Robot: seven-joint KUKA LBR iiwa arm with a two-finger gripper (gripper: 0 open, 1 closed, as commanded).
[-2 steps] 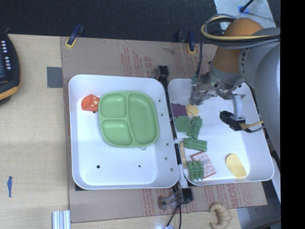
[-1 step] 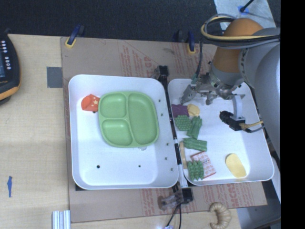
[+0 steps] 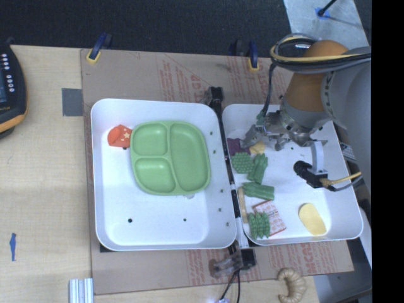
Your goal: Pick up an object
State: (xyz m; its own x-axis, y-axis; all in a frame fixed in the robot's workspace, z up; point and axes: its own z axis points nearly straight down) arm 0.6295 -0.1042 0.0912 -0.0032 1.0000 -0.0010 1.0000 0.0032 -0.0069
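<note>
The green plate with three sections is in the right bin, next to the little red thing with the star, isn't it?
Not quite. The green plate with three sections sits in the left bin, not the right one. The camera view shows it there, and the little red thing with the star is indeed right beside it, at its upper left edge.

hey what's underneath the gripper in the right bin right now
Below the gripper in the right bin lie green toy pieces and a purple bit. Whatever sits directly under the gripper body is covered.
</note>
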